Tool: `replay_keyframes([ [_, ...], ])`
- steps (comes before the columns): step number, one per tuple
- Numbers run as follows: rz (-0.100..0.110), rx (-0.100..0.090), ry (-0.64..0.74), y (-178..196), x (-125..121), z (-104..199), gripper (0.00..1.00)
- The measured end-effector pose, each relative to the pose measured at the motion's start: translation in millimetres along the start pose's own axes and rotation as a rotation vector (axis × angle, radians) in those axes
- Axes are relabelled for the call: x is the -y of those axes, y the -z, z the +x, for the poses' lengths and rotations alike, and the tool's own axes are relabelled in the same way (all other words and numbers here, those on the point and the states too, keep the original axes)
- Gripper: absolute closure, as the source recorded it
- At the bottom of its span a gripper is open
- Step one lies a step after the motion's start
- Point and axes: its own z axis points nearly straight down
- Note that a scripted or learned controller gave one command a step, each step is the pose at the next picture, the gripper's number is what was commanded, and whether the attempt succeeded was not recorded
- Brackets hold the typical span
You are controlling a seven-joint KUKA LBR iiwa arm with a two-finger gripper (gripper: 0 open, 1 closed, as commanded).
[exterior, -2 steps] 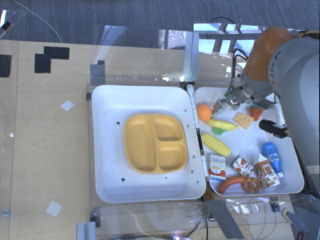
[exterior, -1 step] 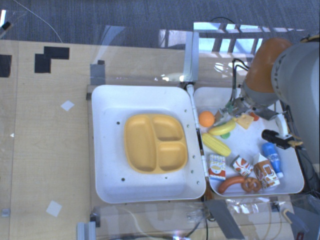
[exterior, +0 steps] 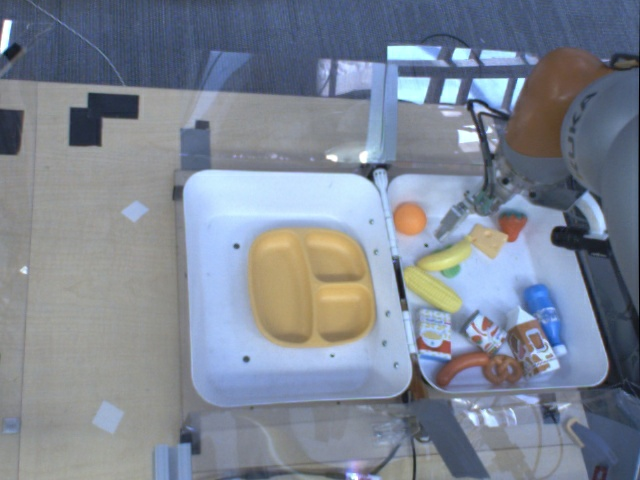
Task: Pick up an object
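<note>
The arm reaches in over the right bin (exterior: 600, 363) from the bench's right edge; the gripper (exterior: 462, 218) hangs low at the bin's far end, its two fingers spread apart with nothing between them; so the step in hand looks like the approach, no object yet taken. Just beside the fingers lie several candidates: an orange ball (exterior: 409, 218) toward the bin's left wall, a yellow wedge of cheese (exterior: 488, 240) on the other side, a red strawberry (exterior: 513, 225) beyond that, and a banana (exterior: 444, 258) just under the fingertips toward the near edge; a corn cob (exterior: 431, 288) sits next to the banana. Further toward the near edge lie a blue bottle (exterior: 541, 308), small cartons (exterior: 434, 333), a sausage (exterior: 459, 368) and a pretzel (exterior: 502, 370). The left bin (exterior: 210, 268) carries a yellow divided tray (exterior: 310, 286).

The next move probably calls for settling on one piece, most likely the banana or the cheese, lowering so the fingers straddle it, then closing; the crowding means a neighbour could be nudged or caught as well.
</note>
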Motion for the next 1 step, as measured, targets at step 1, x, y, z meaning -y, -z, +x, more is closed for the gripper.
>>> replay_keyframes([
  [1, -0.012, 0.009, -0.174, -13.9, 22.3, 67.8, 0.0],
])
